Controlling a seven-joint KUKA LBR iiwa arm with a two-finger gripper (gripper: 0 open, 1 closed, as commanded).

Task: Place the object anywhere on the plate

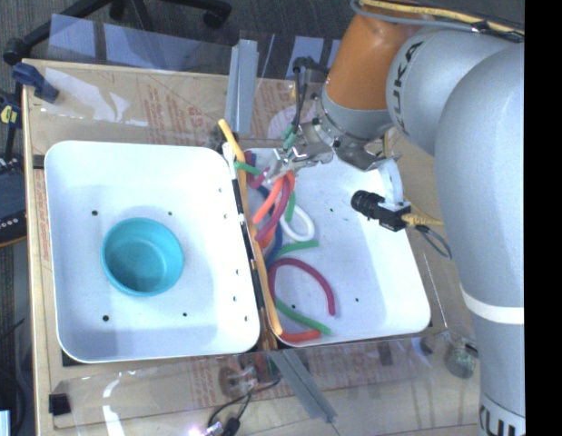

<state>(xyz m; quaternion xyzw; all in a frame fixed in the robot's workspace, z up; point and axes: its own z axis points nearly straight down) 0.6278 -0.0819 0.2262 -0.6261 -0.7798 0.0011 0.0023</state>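
The plate point(142, 257) is a teal round dish lying in the left bin point(81, 175), left of its middle. The right bin point(389, 289) holds a tangle of bendy coloured tubes along its left side: an orange tube point(270, 205), a white loop point(300, 227), a magenta arc point(310, 275) and a green tube point(299, 321). My gripper point(288, 155) hangs over the top of that pile, at the right bin's far left corner. The orange tube's upper end reaches up to it. Whether anything is held is hidden by the wrist.
The arm's grey body and orange band cover the right bin's far right side. A black cable plug point(376, 207) hangs over the bin's middle. A yellow strip point(231, 142) leans on the divider between the bins. An office chair base stands beyond the bench.
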